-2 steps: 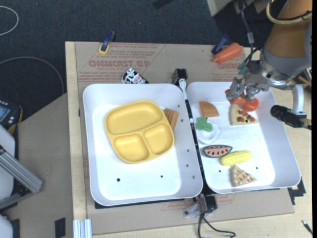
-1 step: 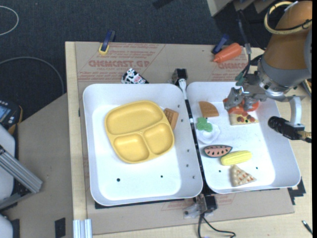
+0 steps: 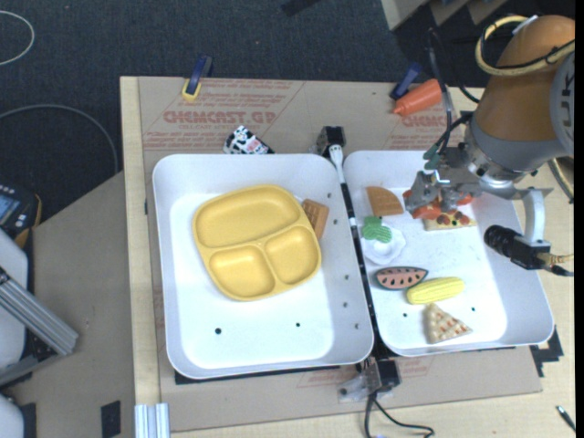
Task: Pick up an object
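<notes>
My gripper (image 3: 431, 195) hangs over the back of the right bin (image 3: 520, 318), on the grey arm that reaches in from the right. Directly beside and partly under it lies a flat toy piece with red toppings (image 3: 447, 216). The same bin holds a brown toast-like piece (image 3: 383, 201), a green and white vegetable (image 3: 377, 234), a watermelon slice (image 3: 401, 277), a yellow corn cob (image 3: 434, 289) and a pizza slice (image 3: 445, 323). I see nothing held between the gripper's tips.
The left bin (image 3: 265, 336) holds a yellow divided plate (image 3: 255, 240) with a brown waffle piece (image 3: 316, 215) at its right edge. Behind the bins are an orange clamp (image 3: 418, 99), a blue and yellow clamp (image 3: 194, 78) and a black-and-white toy (image 3: 246, 141).
</notes>
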`<action>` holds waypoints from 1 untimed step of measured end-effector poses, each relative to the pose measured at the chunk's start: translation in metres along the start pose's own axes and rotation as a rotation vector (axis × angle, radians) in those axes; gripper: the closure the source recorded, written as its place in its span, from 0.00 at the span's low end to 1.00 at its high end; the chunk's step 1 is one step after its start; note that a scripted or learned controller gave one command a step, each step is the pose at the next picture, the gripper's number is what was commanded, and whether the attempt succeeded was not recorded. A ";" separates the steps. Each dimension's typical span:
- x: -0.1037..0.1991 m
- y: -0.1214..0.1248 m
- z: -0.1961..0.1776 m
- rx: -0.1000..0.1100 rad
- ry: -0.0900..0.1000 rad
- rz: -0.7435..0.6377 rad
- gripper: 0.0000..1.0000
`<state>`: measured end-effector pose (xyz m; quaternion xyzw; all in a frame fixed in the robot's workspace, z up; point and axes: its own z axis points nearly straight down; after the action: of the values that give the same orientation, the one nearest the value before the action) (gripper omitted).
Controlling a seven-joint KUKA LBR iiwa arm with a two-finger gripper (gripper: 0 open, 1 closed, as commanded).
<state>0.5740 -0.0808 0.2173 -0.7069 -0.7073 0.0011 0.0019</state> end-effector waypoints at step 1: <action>0.001 0.007 0.001 -0.005 -0.001 0.000 1.00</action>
<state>0.5814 -0.0796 0.2158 -0.7068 -0.7074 -0.0003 -0.0004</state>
